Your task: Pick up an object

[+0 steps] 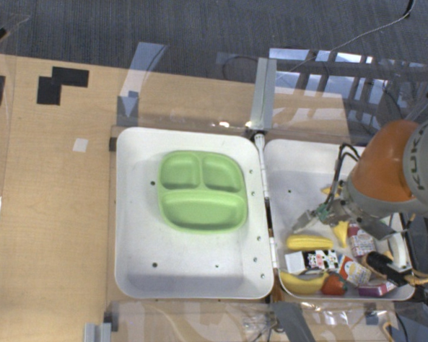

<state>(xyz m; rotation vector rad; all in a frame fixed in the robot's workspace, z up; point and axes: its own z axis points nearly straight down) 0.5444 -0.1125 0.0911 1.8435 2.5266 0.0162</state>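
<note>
At the wooden counter (52, 214), we see the grey arm with its orange band (383, 166) reaching in from three o'clock, its end effector (327, 210) low over the right-hand shallow white bin (301, 161); we cannot tell whether it is open or closed, and nothing is visibly gripped. We judge the work to be at the approach stage: a target is yet to be secured. The candidates lie heaped at the bin's five o'clock corner, where we count two yellow plastic bananas, one upper (310, 243) and one lower (299, 282), a red strawberry-shaped toy (333, 284), a small black-and-white printed box (317, 260), and a few further packets too jumbled to number. The next move, in our reading, calls for settling squarely over a single item and clamping it without snagging its neighbours. The left-hand white bin (132, 270) carries one green three-compartment plastic plate (201, 190), sitting near its centre.
</note>
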